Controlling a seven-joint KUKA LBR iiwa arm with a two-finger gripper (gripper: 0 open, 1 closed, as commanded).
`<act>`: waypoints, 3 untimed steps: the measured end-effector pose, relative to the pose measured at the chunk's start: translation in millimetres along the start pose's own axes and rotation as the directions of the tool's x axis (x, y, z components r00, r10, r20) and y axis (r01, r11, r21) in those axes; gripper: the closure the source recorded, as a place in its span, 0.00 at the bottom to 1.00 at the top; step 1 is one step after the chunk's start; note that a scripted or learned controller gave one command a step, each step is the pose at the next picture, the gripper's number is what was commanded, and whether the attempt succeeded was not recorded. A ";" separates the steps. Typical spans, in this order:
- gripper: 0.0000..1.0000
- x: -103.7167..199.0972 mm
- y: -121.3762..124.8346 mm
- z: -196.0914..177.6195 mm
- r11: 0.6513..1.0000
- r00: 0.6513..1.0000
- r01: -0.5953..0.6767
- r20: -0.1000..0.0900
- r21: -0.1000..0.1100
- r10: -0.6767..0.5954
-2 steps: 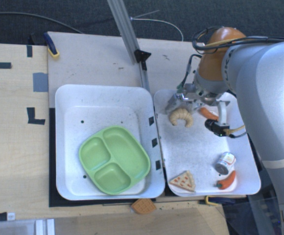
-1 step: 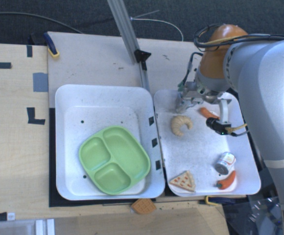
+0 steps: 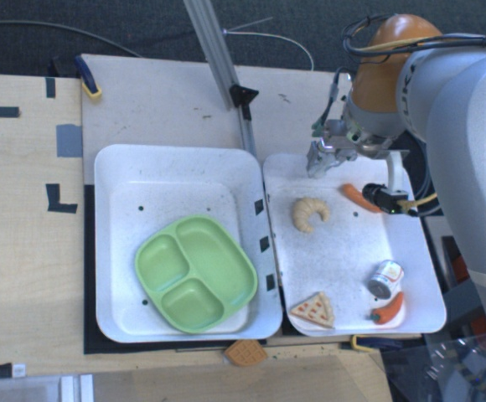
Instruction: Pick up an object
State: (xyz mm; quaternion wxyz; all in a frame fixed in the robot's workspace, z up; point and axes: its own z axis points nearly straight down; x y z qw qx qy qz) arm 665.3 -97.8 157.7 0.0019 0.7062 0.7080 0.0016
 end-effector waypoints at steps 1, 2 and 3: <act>1.00 -6.5 -1.7 -61.0 1.000 1.000 -0.002 0.001 0.000 0.002; 1.00 -10.1 -3.1 -104.9 1.000 1.000 -0.002 0.001 0.001 0.002; 1.00 41.2 -26.2 -92.1 1.000 1.000 0.002 -0.001 0.009 -0.002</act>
